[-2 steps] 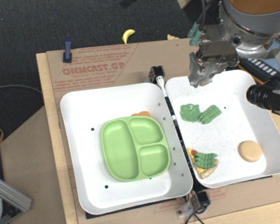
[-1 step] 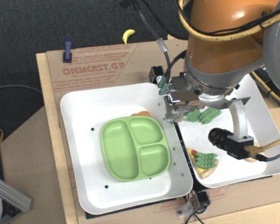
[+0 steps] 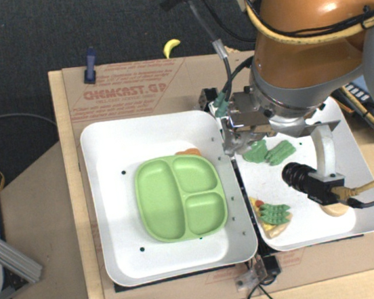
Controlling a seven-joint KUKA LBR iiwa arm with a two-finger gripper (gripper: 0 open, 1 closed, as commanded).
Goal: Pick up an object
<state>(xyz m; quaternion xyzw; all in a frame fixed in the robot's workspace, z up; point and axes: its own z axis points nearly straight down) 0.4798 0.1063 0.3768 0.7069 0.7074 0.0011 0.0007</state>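
Camera view: arm (image 3: pixel 315 33) enters from upper right of the frame, its orange band and grey wrist taking up that corner. Gripper (image 3: pixel 240 135) sits low over the upper left part of the right bin (image 3: pixel 367 221), close to the wall shared with the left bin (image 3: pixel 107 190). Wrist bulk covers it from above; cannot tell whether it is clenched or released, and nothing can be seen held in it.

Right bin:
- green pieces (image 3: pixel 270 151), two or three soft-looking shapes lying together, just right of and below the gripper. Nearest candidates for a pick. Contact with the gripper cannot be judged.
- small toy (image 3: pixel 274 214), green with yellow and red bits, near the bin's lower left corner, well apart from the gripper.
- tan round thing (image 3: pixel 333 210) toward the lower middle, partly covered.

Left bin:
- green divided plate (image 3: pixel 180 197), three compartments, lying flat near the bin's centre, a little toward the right wall.
- orange thing (image 3: pixel 188 153) showing at the plate's upper edge, mostly hidden behind it.

Outside the bins:
- cardboard sheet (image 3: pixel 131 91) under both bins, red print along its top.
- blue clip (image 3: pixel 90 66) at the sheet's upper left corner.
- small yellow curved item (image 3: pixel 171 46) on the dark floor just above the sheet's top edge.
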